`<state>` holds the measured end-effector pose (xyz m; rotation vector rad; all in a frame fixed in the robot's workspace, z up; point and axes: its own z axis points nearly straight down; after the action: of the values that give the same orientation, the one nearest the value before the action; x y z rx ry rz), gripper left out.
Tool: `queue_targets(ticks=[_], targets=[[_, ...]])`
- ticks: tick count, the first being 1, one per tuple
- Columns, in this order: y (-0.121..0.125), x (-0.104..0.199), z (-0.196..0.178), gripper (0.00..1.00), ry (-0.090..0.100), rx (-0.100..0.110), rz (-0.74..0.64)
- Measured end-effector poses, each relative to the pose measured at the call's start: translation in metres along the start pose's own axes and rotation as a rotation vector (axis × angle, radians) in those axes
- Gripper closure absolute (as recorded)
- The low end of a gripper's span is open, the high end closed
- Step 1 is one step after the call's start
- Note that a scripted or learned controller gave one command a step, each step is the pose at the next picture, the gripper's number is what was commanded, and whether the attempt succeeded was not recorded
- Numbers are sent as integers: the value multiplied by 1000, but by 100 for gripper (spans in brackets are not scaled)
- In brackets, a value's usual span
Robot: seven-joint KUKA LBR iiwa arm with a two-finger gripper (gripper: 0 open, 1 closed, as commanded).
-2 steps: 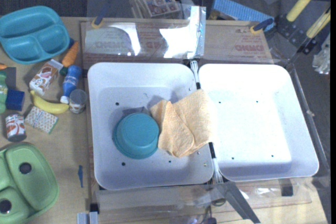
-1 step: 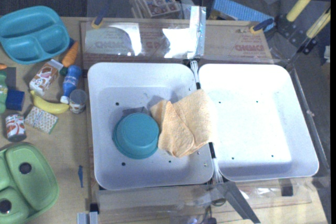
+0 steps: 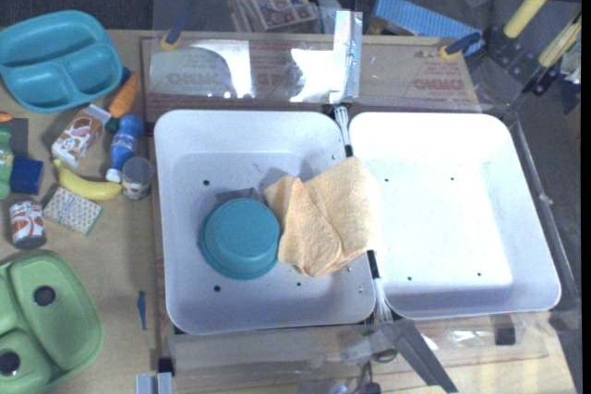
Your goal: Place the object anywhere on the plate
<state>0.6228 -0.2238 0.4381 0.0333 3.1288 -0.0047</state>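
Here the left bin (image 3: 175,161) holds a teal bowl (image 3: 240,238), seemingly upturned, with a crumpled yellow cloth (image 3: 325,215) touching its right side and draping onto the divide toward the right bin (image 3: 443,217). Left of the bins lie a banana (image 3: 85,184), a blue bottle (image 3: 121,147) and a teal divided tray (image 3: 57,58). The cloth's long axis runs near to far.

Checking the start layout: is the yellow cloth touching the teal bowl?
Touching. The camera view shows the cloth edge meeting the bowl rim with no white bin floor between them.
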Motion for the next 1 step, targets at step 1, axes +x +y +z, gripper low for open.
queue_targets(ticks=[1], targets=[[0, -2, -14, 100, -15, 4, 1]])
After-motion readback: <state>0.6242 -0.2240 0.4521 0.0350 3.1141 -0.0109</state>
